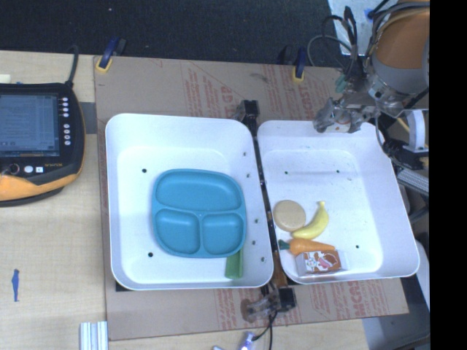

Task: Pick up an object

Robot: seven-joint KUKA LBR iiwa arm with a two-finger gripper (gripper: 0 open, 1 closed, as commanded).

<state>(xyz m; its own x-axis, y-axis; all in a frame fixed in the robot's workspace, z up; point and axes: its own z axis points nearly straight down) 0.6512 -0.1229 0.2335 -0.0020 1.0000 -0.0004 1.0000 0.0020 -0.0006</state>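
In the right bin [365, 166] a yellow banana [314, 223], a round tan cookie [290, 214], an orange carrot [310, 246] and a small red-and-white carton [319, 262] lie together near the front left corner. My gripper [337, 119] hangs over the back rim of this bin, well behind those objects. Nothing shows between its fingers.
The left bin [124, 195] holds a blue divided plate [198, 212] and a green piece [233, 266] at its front edge. A teach pendant [36, 137] lies at the far left on the bench. Clamps and cables sit around the bins' edges.
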